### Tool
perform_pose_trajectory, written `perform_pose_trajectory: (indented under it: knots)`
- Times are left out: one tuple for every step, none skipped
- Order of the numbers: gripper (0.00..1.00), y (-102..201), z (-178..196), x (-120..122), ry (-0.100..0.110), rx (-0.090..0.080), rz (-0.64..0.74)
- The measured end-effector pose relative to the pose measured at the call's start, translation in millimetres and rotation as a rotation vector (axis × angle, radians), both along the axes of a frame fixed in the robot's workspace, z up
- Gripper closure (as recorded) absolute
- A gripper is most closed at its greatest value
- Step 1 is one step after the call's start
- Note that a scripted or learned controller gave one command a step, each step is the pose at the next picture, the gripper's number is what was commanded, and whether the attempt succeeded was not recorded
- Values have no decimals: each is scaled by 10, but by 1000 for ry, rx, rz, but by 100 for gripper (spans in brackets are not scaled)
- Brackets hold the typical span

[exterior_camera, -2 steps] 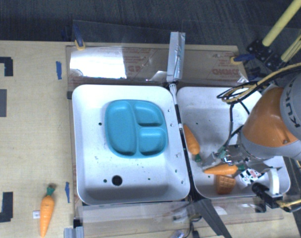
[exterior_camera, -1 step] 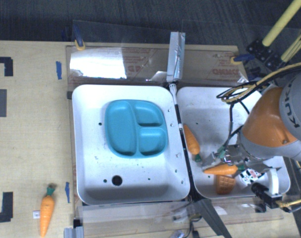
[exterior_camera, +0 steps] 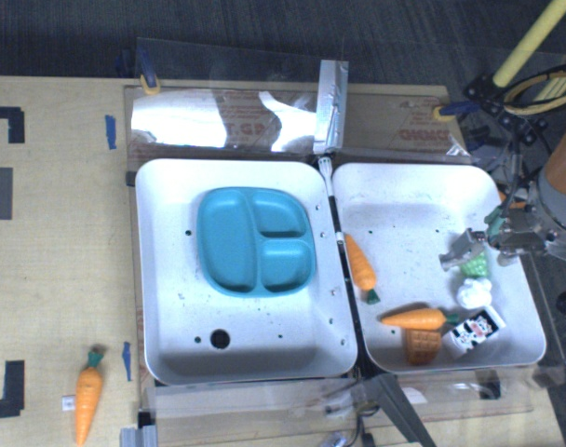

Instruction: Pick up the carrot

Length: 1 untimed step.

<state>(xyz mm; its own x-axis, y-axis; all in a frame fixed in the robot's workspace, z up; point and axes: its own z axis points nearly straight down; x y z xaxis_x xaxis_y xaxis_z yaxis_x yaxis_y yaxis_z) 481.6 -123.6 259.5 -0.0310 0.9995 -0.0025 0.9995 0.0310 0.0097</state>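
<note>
Carrots in right bin [exterior_camera: 395,189] — one [exterior_camera: 360,266] by left wall, long axis near vertical; another [exterior_camera: 415,319] near front, lying crosswise. Gripper [exterior_camera: 471,243] hovers at bin's right, both carrots off to its left and nearer camera — jaws' state unclear.

Light wooden bench [exterior_camera: 50,277], two shallow white bins side by side on it, left bin [exterior_camera: 162,250], right bin [exterior_camera: 404,194], touching along their inner rims, a carrot [exterior_camera: 87,397] lying on bare bench near left bin's front-left corner, blue tape marks [exterior_camera: 110,130] beside the bins
</note>
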Motion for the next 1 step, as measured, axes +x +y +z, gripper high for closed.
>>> perform_pose_trajectory:
  knots:
    - [0,245,-1252,-44,18,4,36]
